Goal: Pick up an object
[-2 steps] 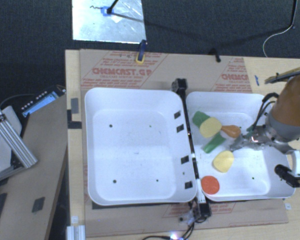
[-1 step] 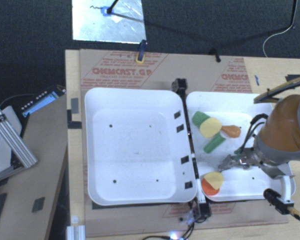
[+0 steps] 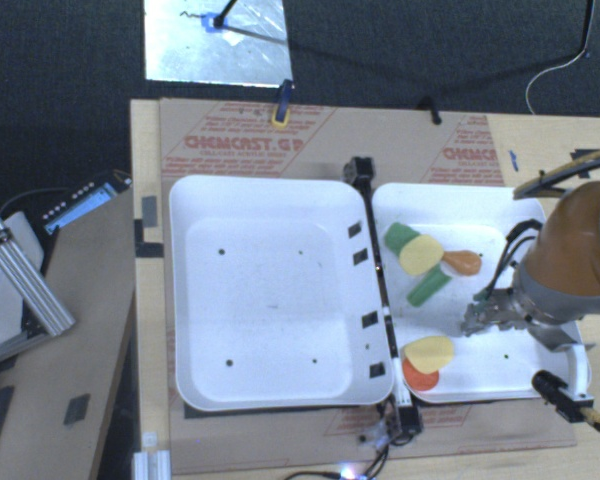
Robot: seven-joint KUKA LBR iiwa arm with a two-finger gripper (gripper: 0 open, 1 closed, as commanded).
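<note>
White plastic makes up both shallow bins on the table: the left bin (image 3: 270,288) and the right bin (image 3: 480,368), which holds all the loose items. The grey arm with its orange band (image 3: 580,243) reaches in from the right, and its dark claw (image 3: 485,315) hangs low over the bare floor of the right bin, in the middle of it. The claw is too small and dark against the arm to judge its opening, so I cannot tell how it stands, and nothing can be seen in it.

The candidates for picking sit to the claw's left. A flat pale yellow round piece (image 3: 421,255) lies on top of a green block (image 3: 400,236) near the bin's upper left, with a green cylinder-like stick (image 3: 429,286) just below it and a small orange pear-shaped piece (image 3: 462,262) just beside the yellow one on the right. Near the bin's lower left corner, a yellow flat wedge (image 3: 429,350) rests overlapping a red-orange disc (image 3: 419,375).

The main risk, as I judge it, is that the claw descends where it is and closes on nothing, since it sits over bare plastic apart from every item. If it shifts toward the upper cluster, the pieces touch or overlap, so the claw could push one aside or catch two at once. The flat yellow shapes look thin and may slip away. The lower pair lies near the bin wall, which could block the claw.
</note>
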